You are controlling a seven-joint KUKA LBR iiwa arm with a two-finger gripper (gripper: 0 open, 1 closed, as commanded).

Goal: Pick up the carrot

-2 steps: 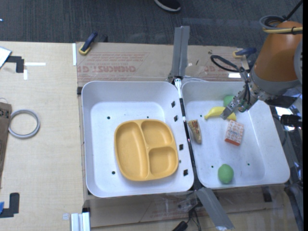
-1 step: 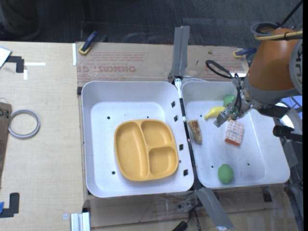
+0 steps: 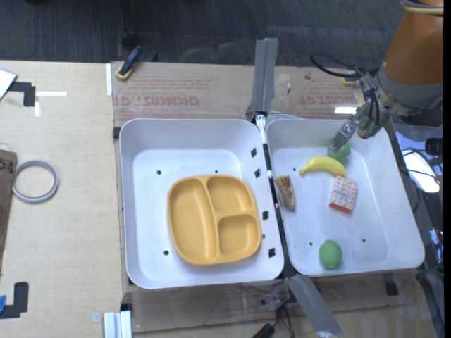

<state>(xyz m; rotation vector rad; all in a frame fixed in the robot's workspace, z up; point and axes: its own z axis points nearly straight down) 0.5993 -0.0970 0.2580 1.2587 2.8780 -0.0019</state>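
Two shallow white bins sit side by side on the bench, the left bin (image 3: 128, 189) and the right bin (image 3: 405, 210), touching along the middle divider. The grey arm (image 3: 416, 41) with its orange band comes in from the upper right and angles down into the back of the right bin. The left bin has a yellow plate (image 3: 173, 210) with three compartments, lying flat and nothing on it. Off to the left on the bench there's a roll of tape (image 3: 14, 189), well away from everything. In the right bin: a banana (image 3: 323, 165) near the back, a red and white box (image 3: 343, 193) just beside it toward the front, a brownish wedge (image 3: 285, 191) right up against the left wall, and a green ball (image 3: 330, 253) near the front wall, apart from the rest. The gripper (image 3: 350, 131) is low over the back of that bin, and honestly I can't tell if it's spread or pinched. Its tip is right at a small green bit (image 3: 339, 149) tucked behind the banana. That might be the leafy end of the carrot, but I can't make out any more of it, so can't say for sure
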